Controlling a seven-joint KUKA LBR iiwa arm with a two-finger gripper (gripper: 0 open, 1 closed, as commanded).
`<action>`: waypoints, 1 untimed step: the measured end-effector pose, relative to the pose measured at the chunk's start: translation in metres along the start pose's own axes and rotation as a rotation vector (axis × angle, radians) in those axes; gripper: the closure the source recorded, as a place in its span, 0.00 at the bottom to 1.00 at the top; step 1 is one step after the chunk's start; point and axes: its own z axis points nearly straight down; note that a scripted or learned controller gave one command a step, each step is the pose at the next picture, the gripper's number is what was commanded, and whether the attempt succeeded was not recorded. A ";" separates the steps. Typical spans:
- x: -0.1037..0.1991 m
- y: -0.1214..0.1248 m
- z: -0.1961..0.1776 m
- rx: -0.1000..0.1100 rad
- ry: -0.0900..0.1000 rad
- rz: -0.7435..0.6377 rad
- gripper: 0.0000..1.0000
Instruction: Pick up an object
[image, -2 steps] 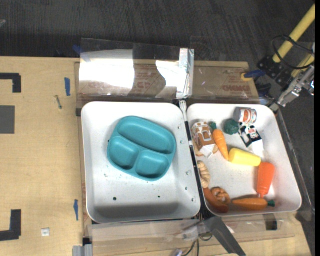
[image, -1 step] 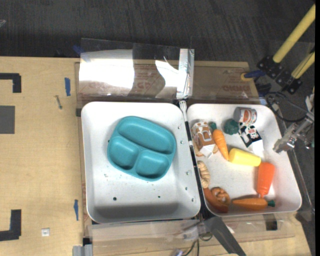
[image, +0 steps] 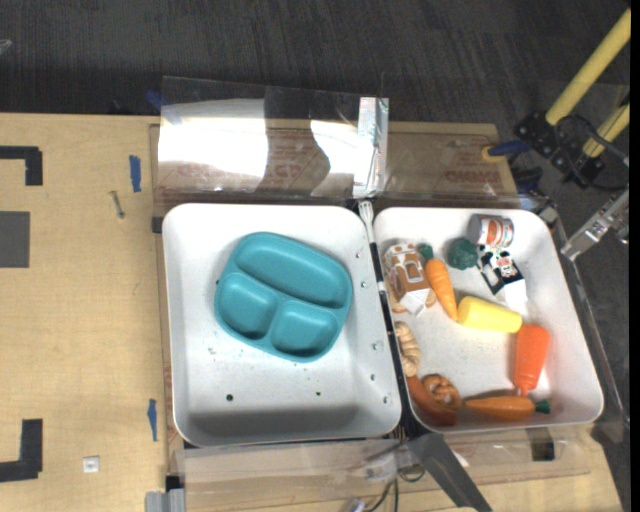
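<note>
Two shallow white bins sit side by side on a pale wooden worktop (image: 80, 300), viewed from above at a slant.

Left bin (image: 190, 400), centre of the frame: holds one teal divided plate (image: 284, 294) with three compartments, lying flat toward the bin's upper middle. A few small dark specks dot the bin floor.

Right bin (image: 585, 385), right of centre: holds a scatter of toy foods, the candidates for picking.
- Upper right corner: a small can (image: 494, 231) with a red and white label, lying on its side; the writing is too small to read.
- Just left of the can: a dark green rounded piece (image: 462, 253).
- Below the can: a black and white item (image: 499, 267); its markings cannot be read.
- Upper left: a brown and white packet (image: 405, 270) printed with a pattern, lettering illegible.
- Beside the packet: an orange carrot (image: 441, 287), tilted.
- Centre: a yellow block (image: 489, 316), touching the carrot's lower end.
- Right side: an orange piece (image: 530, 358), upright along the wall.
- Bottom edge: a second carrot (image: 500, 407) lying flat, and a brown twisted pastry (image: 436, 394) in the lower left corner.
- Left wall: a tan knobbly piece (image: 406, 344).

Behind the bins, a clear plastic sheet (image: 270, 150) reflects light; faint reddish lettering beneath it is unreadable. Black corner marks (image: 25, 165) and blue tape strips (image: 135, 172) lie on the worktop at left.

The pincer's state cannot be told.
</note>
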 end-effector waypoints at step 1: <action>0.028 -0.015 0.070 0.005 0.008 0.188 1.00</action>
